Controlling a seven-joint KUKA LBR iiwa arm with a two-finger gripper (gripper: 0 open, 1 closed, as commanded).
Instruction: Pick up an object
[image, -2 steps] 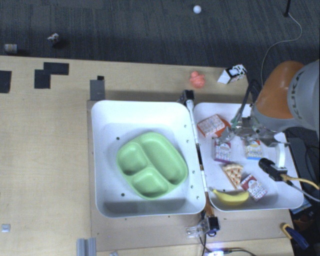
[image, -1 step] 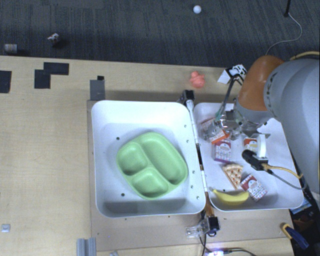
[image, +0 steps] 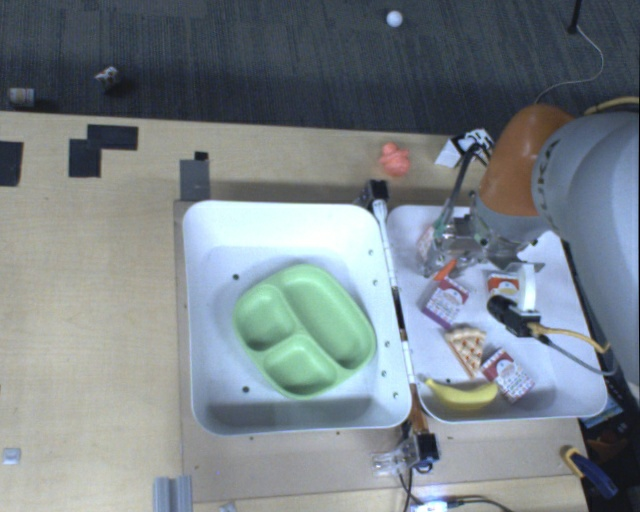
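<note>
Even, soft light is falling from above across the frame, leaving the bench (image: 90, 330) a flat pale tan and the floor (image: 250, 50) along the top edge lying dim and dark. The two white bins are reading brightest: the left bin (image: 215, 235) is showing grey shading along its lower inner wall, while the right bin (image: 575, 300) is glaring near its right side. The whole picture is looking slightly soft and grainy, and the arm (image: 590, 180) at the right is blurring into a pale, featureless mass.
</note>
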